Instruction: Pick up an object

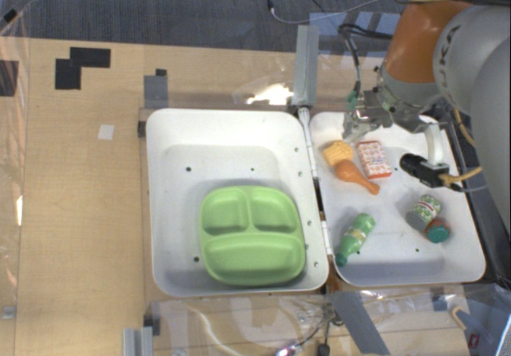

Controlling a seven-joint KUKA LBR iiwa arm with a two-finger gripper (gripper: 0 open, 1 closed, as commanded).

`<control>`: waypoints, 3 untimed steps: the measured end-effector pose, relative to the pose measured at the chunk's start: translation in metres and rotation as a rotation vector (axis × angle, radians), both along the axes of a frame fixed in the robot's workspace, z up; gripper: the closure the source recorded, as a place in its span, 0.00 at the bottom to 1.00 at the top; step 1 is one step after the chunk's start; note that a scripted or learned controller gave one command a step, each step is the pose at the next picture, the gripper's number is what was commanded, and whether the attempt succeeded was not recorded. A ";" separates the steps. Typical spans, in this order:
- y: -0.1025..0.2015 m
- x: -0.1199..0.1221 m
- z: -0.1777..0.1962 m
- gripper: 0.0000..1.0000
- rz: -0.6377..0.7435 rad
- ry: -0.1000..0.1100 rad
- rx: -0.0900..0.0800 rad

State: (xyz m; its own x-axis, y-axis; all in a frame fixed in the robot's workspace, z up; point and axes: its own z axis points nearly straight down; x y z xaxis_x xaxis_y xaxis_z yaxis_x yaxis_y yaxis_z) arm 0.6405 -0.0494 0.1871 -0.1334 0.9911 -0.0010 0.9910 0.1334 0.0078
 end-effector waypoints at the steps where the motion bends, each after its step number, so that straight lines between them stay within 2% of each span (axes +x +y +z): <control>1: -0.001 0.000 0.000 0.00 0.000 0.001 -0.001; 2: -0.077 -0.032 -0.027 0.00 0.087 0.003 -0.002; 3: -0.100 -0.004 -0.098 0.00 0.211 -0.003 -0.004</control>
